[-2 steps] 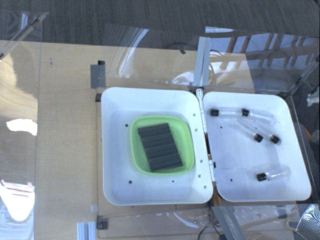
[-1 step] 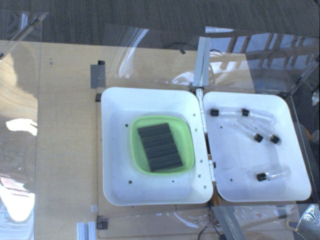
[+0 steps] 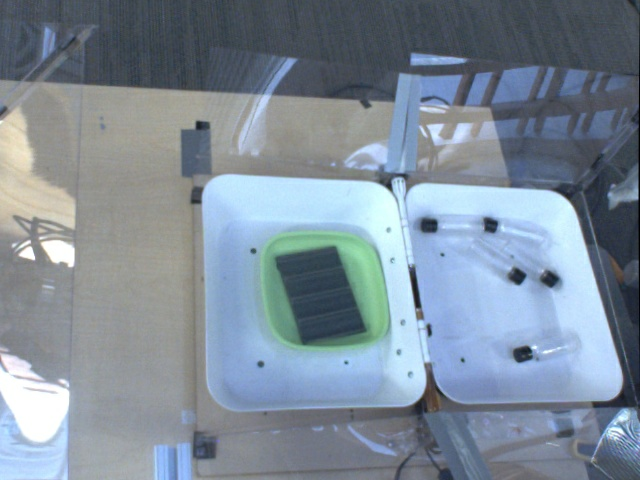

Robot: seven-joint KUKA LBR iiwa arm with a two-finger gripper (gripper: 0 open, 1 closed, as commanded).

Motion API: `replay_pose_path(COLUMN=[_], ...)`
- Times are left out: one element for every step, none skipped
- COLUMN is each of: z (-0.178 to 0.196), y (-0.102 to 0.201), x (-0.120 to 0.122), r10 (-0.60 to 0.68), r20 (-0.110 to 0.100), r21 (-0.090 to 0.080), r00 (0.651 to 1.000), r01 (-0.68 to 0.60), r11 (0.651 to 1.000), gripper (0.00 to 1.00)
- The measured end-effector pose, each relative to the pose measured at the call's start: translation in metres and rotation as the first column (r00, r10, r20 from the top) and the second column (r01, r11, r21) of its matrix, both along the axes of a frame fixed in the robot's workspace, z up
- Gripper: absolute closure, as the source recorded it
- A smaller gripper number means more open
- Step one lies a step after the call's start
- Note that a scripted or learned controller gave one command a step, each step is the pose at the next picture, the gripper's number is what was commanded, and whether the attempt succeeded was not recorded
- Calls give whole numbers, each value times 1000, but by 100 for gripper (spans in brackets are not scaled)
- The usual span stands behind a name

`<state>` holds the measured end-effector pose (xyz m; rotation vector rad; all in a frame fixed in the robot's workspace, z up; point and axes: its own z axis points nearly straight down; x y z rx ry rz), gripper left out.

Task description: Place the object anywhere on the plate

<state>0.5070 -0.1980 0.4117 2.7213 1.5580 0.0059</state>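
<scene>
Green square plastic plate [image 3: 372, 290] is seen in left white bin [image 3: 230, 368], dark grey ribbed rectangular block [image 3: 319, 295] lying on it; pincer state cannot be told.

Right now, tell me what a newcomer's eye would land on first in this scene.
The bright green plate in the left white bin grabs attention first, with a dark ribbed block lying on it at a slight tilt. Next come the clear tubes with black caps scattered across the right white bin, one tube lying apart near that bin's front edge.
</scene>
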Motion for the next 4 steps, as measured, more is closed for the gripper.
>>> replay_pose_path(z=[25,25,25,25], y=[1,0,3,5], x=[-18,-17,21,50], r10=[183,96,77,10], r20=[6,5,4,4], r21=[-5,-3,-3,-2], r00=[983,995,997,1000], r01=[-183,-96,-77,-10], r11=[983,995,997,1000], gripper=[0,0,0,0])
